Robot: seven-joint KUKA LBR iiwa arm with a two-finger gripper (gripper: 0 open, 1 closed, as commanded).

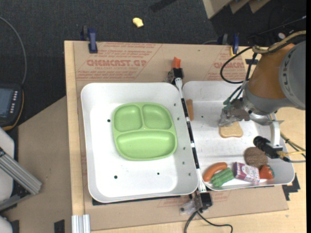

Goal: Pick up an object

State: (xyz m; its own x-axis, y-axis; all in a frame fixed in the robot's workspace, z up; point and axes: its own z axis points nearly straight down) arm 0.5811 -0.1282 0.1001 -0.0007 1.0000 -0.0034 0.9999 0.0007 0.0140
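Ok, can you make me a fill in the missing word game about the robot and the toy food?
1. The divided plate in the left bin is colored ____.
2. That plate has ____ compartments.
3. The gripper hovers over a tan slice of toy ____ in the right bin.
4. The orange carrot lies beside a green pepper near that bin's ____ edge.

Missing words: green; three; bread; front
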